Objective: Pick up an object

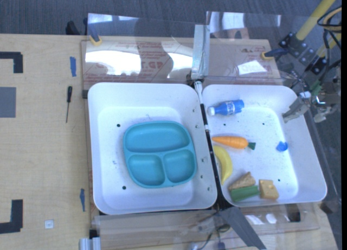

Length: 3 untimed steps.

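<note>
The right bin (303,184) holds several small objects. A blue bottle (226,107) lies on its side near the back, and an orange carrot (232,142) lies in the middle. A yellow banana (223,161) curves along the left wall. A green piece (243,192), a tan wedge (243,180) and a tan cube (268,188) cluster at the front, and a small blue piece (281,146) sits towards the right. My gripper (297,109) hangs over the bin's back right rim, apart from all of them, with nothing seen in it.
The left bin (103,135) carries a teal divided plate (160,153). A raised divider (205,135) separates the two bins. Clear panels (199,48) stand behind them. Cables and a yellow pole (320,10) crowd the upper right.
</note>
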### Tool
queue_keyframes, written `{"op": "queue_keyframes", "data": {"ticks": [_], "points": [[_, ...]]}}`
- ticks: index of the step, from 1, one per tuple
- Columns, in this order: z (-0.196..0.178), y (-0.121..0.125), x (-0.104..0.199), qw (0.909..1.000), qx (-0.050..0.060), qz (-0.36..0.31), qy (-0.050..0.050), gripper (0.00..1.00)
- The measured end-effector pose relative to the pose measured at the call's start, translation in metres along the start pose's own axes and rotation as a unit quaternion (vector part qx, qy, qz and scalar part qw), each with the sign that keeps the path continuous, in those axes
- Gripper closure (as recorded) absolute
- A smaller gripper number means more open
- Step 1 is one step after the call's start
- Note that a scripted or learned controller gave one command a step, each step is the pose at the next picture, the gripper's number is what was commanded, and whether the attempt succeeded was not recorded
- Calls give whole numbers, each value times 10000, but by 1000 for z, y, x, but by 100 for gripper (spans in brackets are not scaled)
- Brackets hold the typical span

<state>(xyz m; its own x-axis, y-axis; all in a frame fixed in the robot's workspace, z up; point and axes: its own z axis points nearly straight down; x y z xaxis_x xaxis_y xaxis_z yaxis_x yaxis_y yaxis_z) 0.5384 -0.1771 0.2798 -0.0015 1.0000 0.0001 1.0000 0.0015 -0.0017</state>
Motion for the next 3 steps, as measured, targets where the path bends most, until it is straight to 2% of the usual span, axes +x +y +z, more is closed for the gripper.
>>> {"op": "queue_keyframes", "data": {"ticks": [1,2,3], "points": [[-54,-13,21,9999,-24,145,-6,0],[98,-5,59,10000,44,0,10,0],[181,41,70,9978,-25,-666,-5,0]]}}
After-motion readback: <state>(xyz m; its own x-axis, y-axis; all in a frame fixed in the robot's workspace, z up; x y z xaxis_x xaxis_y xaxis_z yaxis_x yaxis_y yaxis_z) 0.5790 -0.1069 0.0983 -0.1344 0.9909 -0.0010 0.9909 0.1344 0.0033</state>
